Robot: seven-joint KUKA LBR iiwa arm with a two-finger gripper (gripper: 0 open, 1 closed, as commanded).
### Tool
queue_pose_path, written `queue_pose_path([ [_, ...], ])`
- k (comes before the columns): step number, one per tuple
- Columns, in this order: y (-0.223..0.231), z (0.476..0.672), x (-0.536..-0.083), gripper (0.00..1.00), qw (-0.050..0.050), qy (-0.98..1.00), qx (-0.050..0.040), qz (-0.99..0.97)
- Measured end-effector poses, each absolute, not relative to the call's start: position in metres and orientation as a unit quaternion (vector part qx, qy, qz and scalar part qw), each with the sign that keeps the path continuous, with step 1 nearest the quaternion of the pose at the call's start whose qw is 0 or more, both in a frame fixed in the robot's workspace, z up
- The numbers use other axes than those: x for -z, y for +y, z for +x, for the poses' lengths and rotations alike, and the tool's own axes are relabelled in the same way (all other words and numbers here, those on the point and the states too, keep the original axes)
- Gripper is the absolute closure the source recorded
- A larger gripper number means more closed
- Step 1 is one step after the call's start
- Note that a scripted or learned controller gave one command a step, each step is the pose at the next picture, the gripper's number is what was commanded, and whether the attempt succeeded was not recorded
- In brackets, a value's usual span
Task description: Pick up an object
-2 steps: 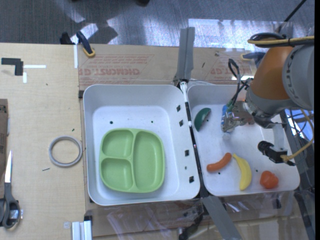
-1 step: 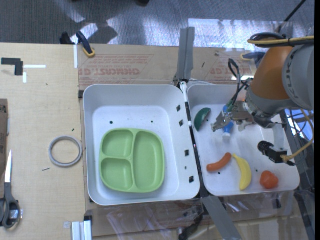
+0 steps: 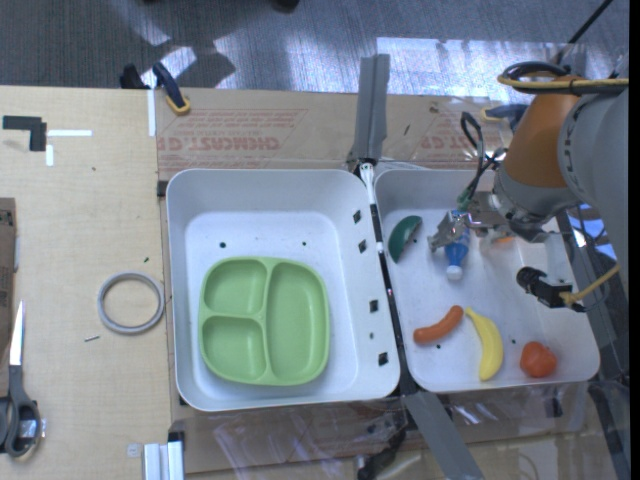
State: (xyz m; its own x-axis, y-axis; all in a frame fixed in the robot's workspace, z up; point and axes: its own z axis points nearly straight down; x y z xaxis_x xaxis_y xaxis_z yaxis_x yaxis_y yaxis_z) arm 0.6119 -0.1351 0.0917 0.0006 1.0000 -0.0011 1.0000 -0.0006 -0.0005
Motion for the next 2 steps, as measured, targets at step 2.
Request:
queue_pose_path([
  [2, -0.067, 0.618, -0.192, 1.00, 0.000, 0.708, 0.0006, 0.706],
])
